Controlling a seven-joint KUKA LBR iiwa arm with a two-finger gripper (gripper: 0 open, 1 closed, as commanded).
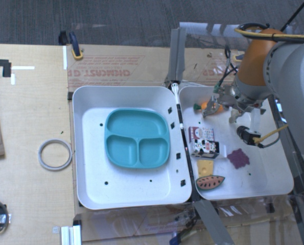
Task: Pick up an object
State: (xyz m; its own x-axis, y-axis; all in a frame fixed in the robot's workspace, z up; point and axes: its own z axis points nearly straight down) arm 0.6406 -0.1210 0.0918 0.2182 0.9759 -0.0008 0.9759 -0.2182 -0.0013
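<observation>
My gripper [222, 111] hangs over the back of the right bin [274, 182], open, with its two fingers apart. A small orange carrot with a green top [204, 106] lies right beside the left finger [211, 107], and nothing is between the fingers. Further forward in the same bin lie a red-and-white printed box [203, 140], a purple piece [238, 158], a yellow cheese slice [206, 167] and an orange-rimmed slice [210, 182].
The left bin [85, 177] holds a teal divided plate [138, 138]. On the bench to the left lies a roll of tape [55, 154]. The grey arm with its orange band [259, 60] and cables covers the right bin's back right corner.
</observation>
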